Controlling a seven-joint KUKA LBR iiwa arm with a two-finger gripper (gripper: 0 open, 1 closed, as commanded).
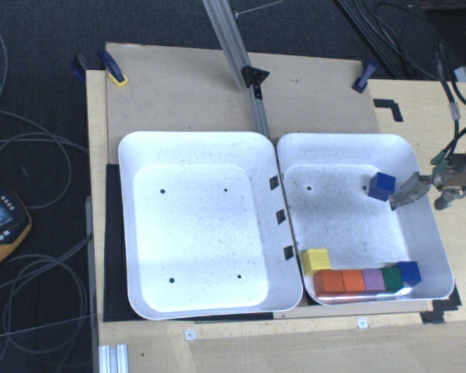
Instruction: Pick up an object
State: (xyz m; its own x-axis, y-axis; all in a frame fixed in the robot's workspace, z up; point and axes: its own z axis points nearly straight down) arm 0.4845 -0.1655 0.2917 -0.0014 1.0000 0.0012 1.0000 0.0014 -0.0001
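Two shallow white bins sit side by side on a pale wooden bench (326,92). The right bin (419,162) lies under the gripper (419,199), the left bin (140,150) well beyond it. A slanted metal pole (233,45) rises farther back. Loose cables (31,177) and a handheld controller (1,220) lie far opposite.

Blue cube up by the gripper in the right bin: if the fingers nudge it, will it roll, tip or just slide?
The blue cube has flat faces, so it probably slides, not rolls. It looks rigid, likely keeping shape under the gripper. The right bin looks smooth, so it may skid sideways.
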